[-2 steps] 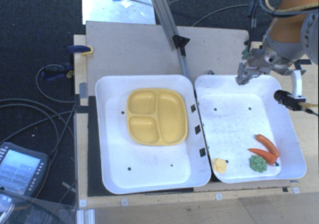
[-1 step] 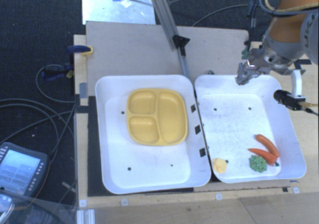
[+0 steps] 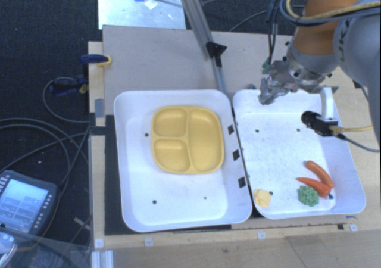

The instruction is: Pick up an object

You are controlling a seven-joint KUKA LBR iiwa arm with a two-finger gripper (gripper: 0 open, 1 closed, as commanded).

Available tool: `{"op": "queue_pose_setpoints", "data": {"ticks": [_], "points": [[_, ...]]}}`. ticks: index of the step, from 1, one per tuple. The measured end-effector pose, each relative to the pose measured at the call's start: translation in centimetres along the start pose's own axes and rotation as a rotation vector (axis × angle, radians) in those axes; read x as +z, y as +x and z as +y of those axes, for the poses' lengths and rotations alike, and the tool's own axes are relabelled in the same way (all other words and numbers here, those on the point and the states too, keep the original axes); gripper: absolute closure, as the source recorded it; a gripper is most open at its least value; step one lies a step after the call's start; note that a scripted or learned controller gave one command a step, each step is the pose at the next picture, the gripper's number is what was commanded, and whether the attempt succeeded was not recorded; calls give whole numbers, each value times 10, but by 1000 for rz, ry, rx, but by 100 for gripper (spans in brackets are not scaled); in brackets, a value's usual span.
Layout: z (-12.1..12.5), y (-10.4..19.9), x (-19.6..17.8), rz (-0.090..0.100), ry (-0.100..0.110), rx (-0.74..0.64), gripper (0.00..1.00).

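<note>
My gripper [image 3: 266, 95] hangs over the far left corner of the right bin [image 3: 280, 159], with nothing visible between its fingers. Near that bin's front right corner lie two orange-red carrot-like sticks [image 3: 318, 174], one behind the other. A green broccoli piece [image 3: 308, 196] sits just in front of them. A small pale yellow piece [image 3: 262, 198] rests at the bin's front left. All of these lie well apart from the gripper, toward the front of the bin.
The left bin [image 3: 134, 201] holds a yellow three-compartment plate [image 3: 187, 139]. A grey pole [image 3: 199, 19] slants down to the gap between the bins at the back. A blue and yellow clamp [image 3: 95, 59] grips the bench's left edge.
</note>
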State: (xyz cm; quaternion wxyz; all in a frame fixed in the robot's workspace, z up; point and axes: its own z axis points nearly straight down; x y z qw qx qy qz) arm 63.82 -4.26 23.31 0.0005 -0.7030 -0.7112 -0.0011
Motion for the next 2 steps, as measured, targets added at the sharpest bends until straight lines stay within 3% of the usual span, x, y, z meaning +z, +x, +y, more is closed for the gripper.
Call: {"op": "queue_pose_setpoints", "data": {"ticks": [2], "points": [[-33, 96, -6, 1, 0, 0, 100]]}}
